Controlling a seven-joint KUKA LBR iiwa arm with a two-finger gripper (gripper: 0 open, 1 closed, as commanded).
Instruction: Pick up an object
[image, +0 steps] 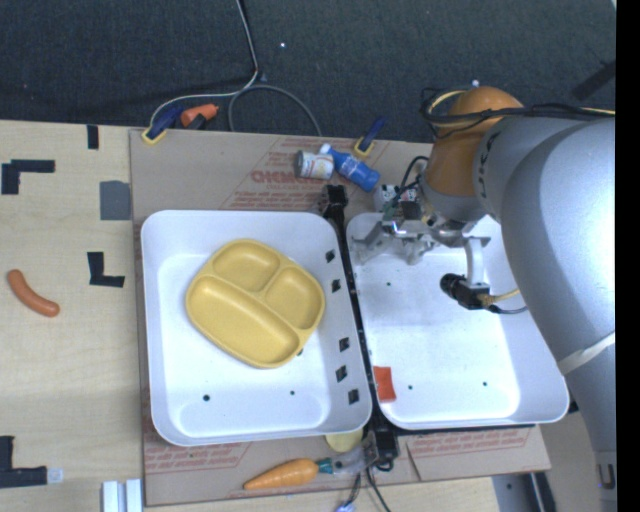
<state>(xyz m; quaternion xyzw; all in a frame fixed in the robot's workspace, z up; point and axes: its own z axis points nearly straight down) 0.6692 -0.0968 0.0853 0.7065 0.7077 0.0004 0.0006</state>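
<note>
**Two white bins, one claw low over the right one**

Two shallow bins of smooth white plastic with rounded corners sit side by side on a sheet of brown cardboard. The claw (415, 238) hangs at the far edge of the right bin (440, 350), a cluster of grey metal brackets, thin wires and a black fitting under the orange band of the glossy grey arm (560, 230). Whether it is open or shut cannot be told from this angle, and nothing can be seen held in it.

Nearer the camera than the claw, well apart from it and by the right bin's near-left corner, lies a small flat orange-red piece (383, 382). On the view's left of the claw, across the black-clipped seam between the bins, a yellow divided plate (258, 300) lies in the left bin (180, 400). It is matte plastic, rounded, with three compartments.

Just beyond the claw and to its left, outside the bins, a blue and white bottle (340, 165) lies on its side on the cardboard (240, 180); its label is too small to read. Red printing runs across the cardboard near it, but the letters are not legible.

Far toward the camera from the claw, past the bins' near rims, a toy carrot (283, 475) rests on the cardboard, orange and tapered with a green top. Far to the left of the claw, a reddish sausage (33, 293) lies on the pale wooden desk (60, 220), which carries black tape marks.
</note>
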